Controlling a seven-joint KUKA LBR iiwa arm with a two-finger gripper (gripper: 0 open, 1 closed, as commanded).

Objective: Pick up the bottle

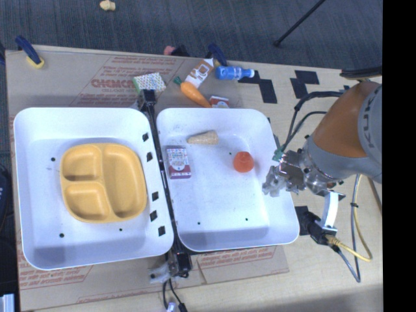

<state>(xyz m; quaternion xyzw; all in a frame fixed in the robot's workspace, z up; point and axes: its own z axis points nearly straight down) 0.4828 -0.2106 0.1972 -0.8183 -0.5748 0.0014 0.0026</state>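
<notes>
Your end effector (278, 179) sits at the right bin's (221, 239) right rim; you cannot tell how far open it is. The bottle (232, 73) lies on the counter (312, 278) behind that bin, well apart.

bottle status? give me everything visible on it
The bottle is small and blue, with a paler, whitish end pointing toward the view's right; it looks like plastic. It lies on its side on the cardboard behind the right bin, outside both bins, near the carrot-like orange piece and a white-and-orange item. It seems to touch neither, though the view is too coarse to be sure. The tool sits at the right bin's right rim, apart from the bottle.
</notes>
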